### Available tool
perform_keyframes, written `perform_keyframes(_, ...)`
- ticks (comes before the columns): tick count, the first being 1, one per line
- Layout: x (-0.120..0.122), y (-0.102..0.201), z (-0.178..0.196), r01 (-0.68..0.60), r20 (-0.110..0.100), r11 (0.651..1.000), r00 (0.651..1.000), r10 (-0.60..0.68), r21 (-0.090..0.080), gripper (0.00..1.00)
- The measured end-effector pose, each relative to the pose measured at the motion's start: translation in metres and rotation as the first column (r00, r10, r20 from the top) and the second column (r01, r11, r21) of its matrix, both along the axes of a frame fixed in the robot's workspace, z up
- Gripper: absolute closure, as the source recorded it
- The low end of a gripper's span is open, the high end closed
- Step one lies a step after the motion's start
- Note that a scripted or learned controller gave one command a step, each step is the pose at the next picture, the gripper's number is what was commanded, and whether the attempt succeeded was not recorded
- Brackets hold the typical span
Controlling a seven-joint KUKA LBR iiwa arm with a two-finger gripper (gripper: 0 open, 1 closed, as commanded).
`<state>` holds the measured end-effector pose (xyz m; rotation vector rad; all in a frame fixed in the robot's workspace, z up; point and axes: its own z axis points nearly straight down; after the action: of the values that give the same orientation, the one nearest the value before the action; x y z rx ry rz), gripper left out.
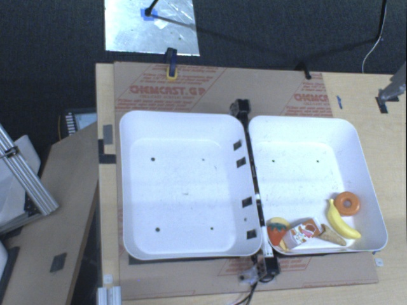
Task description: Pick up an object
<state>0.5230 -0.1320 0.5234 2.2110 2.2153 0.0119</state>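
Objects crowd the right bin [356,145] at its near edge: we see the banana [341,220] lying diagonally beside an orange ring [347,203]; the tool's state we cannot tell.

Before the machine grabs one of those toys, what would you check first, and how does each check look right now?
1. Objects in view: ok. A banana, an orange donut-shaped toy, a red and yellow fruit toy, a small packet and a cone-shaped piece lie in the right bin.
2. Objects spaced apart: not ok. They crowd the near corner, several touching.
3. Room beside the bin wall: not ok. The fruit toy and packet sit against it.
4. Gripper above a target: not ok. It sits at the far right edge.
5. Fingers ready: cannot tell.
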Motion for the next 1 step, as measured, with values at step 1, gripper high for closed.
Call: perform_keyframes(1,-0.0377,0.0351,0.0137,-0.005,-0.008,1.000,1.000,0.005,0.003,0.00)
